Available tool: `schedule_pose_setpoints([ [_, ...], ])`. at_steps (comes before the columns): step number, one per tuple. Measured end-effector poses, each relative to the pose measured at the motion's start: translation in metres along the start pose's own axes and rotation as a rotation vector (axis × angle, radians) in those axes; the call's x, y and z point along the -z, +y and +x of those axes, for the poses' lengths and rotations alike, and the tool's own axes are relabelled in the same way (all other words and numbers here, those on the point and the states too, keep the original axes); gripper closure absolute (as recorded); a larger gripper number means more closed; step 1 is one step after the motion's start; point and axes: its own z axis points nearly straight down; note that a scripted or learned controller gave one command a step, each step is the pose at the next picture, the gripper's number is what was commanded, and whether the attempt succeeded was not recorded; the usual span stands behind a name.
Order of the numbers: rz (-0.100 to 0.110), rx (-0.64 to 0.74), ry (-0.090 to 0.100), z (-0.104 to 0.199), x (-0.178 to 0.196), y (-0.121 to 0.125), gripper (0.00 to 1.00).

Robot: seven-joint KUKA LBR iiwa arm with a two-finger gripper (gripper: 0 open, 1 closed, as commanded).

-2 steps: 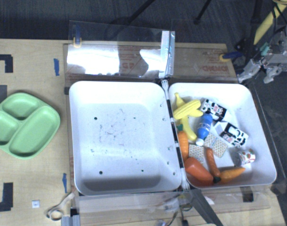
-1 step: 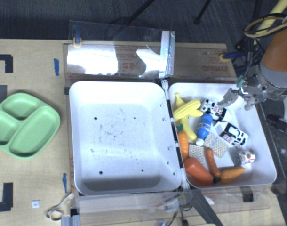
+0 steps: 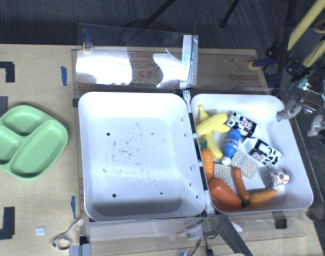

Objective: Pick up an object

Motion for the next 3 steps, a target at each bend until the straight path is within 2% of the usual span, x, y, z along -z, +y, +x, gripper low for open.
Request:
schedule_pose_setpoints([
  [1, 0.0, -0.103, 0.0, 0.017, -0.021, 0.034, 0.0],
  [2, 0.005, -0.363, 0.001, 0.015, -0.05, -0.045, 0.0],
  [3, 0.002, -0.664, -0.001, -0.003, 0.018, -0.004, 0.0],
])
